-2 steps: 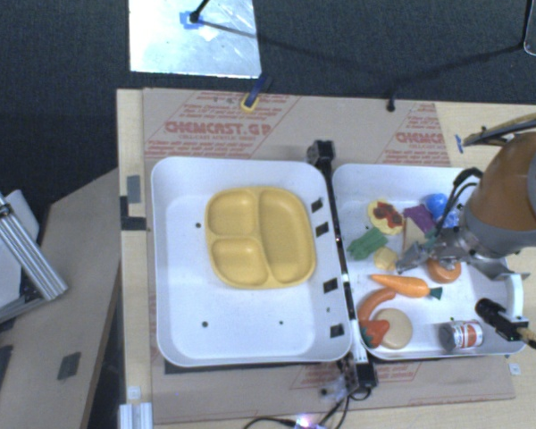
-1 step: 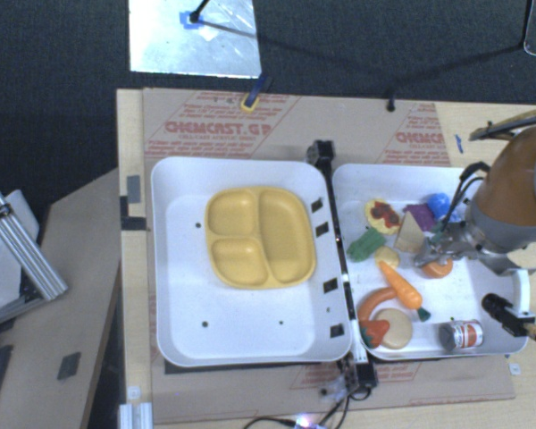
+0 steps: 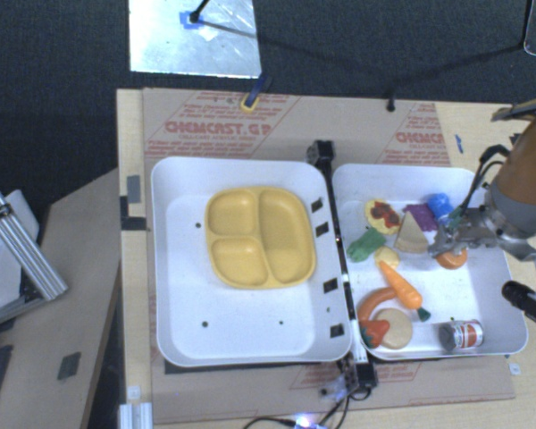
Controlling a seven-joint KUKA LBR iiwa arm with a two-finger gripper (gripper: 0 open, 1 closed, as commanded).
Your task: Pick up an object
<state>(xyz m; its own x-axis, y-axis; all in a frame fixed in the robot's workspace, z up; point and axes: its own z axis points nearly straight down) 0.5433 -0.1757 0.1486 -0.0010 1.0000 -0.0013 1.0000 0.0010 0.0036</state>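
My gripper (image 3: 450,242) hangs low over the right side of the right bin (image 3: 496,280), reaching in from the right. Directly beneath it lies a small orange round object (image 3: 454,259), partly covered by the gripper. Whether the gripper touches it is unclear. To the gripper's left sit a tan wedge (image 3: 411,237), a purple piece (image 3: 422,214) and a blue piece (image 3: 439,205). An orange carrot (image 3: 400,284) lies toward the bin's middle.
The right bin also holds a yellow and red disc (image 3: 381,213), a green piece (image 3: 366,244), a curved orange sausage (image 3: 371,304), a tan round (image 3: 396,327) and a small can (image 3: 462,335). A yellow divided plate (image 3: 259,237) sits in the left bin (image 3: 179,266).
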